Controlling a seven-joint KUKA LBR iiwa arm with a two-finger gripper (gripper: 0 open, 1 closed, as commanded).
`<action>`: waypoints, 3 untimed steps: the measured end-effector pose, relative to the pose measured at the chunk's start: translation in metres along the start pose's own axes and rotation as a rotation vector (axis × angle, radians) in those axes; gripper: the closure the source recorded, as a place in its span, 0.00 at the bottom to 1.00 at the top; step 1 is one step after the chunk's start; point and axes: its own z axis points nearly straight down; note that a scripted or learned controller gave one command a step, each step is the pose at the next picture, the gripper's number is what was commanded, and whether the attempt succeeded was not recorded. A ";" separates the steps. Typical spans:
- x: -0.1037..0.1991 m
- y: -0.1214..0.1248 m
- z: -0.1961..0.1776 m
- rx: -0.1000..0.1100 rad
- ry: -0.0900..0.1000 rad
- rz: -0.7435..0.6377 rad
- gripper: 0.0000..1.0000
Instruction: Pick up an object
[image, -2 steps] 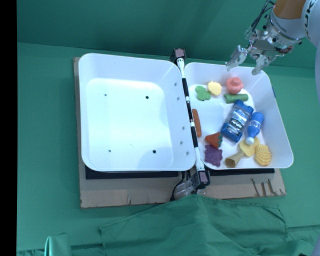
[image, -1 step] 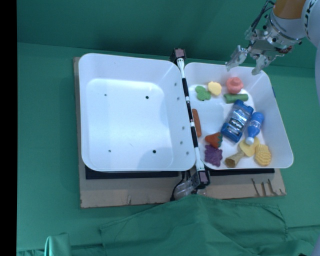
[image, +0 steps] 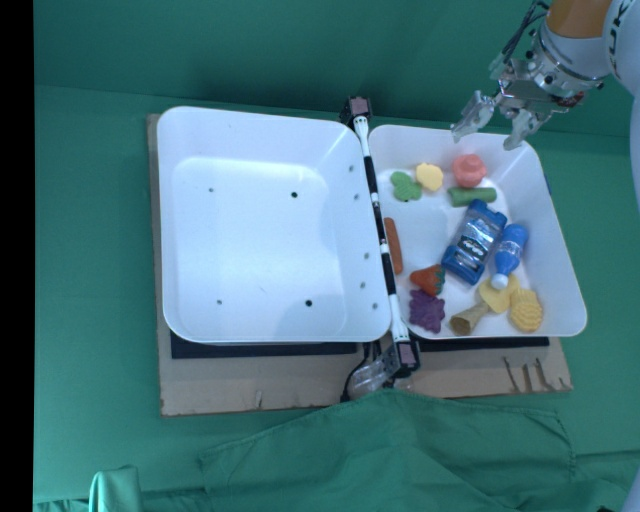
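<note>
Left bin: we see bare white floor, left of the right bin.
Right bin: our landmark, holds all the toys.
Gripper: fingers spread, nothing between them, hovering over the right bin's far rim.
Blue packet: mid right bin, long axis running near-to-far.
Pink toy: far end of right bin, we judge it nearest, just below-left of the gripper, likeliest target.

Both bins are white on a green cloth. The right one holds a blue bottle, a dark blue pack, a purple grape bunch, a pink round piece and a yellow piece
</note>
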 end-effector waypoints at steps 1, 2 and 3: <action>0.000 0.000 0.000 0.000 0.000 0.000 0.00; 0.000 0.000 0.000 0.000 0.000 0.000 0.00; 0.000 0.000 0.000 0.000 0.000 0.000 0.00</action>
